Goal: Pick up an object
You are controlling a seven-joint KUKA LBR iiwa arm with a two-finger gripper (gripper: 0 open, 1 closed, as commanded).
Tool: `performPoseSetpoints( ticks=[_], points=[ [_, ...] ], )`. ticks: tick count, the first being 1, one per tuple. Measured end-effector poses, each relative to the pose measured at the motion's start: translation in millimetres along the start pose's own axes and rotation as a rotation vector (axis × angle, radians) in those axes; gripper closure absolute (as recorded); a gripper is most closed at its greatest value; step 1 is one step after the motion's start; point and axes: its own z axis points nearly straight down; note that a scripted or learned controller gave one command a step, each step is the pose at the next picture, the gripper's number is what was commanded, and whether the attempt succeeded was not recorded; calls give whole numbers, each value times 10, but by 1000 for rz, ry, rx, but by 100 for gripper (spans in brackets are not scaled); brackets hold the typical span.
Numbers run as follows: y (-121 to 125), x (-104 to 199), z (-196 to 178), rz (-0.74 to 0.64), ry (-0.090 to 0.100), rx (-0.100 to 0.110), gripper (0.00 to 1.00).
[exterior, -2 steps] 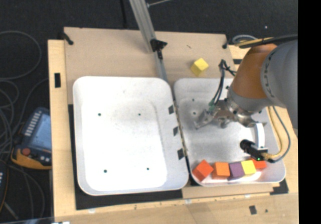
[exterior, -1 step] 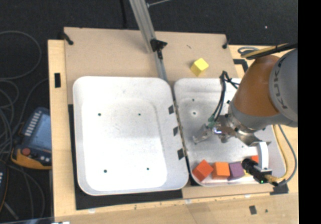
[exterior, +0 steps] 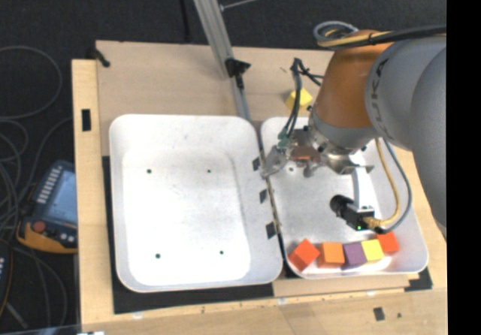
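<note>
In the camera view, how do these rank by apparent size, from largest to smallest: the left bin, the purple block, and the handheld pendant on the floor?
1. left bin, by far the largest.
2. handheld pendant, cut by the frame's left edge.
3. purple block, the smallest.

The pendant lies lower than the bench, so it may look smaller than it is.

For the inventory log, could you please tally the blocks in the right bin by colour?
Along the near edge of the right bin:
Orange blocks: 3
Purple block: 1
Yellow block: 1
Total: 5 blocks
A yellow thing behind the arm is too hidden to identify, so it is not counted.
</note>
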Motion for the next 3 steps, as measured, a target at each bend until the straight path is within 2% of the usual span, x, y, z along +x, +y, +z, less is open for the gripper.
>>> performPoseSetpoints(
  ticks=[1, 2, 3],
  points=[
    [-21, -53, -77, 5, -2, 6, 100],
    [-447, 790, 81, 1, 1, 10, 100],
    [-276, 825, -837, 5, 0, 0, 100]
  ],
)
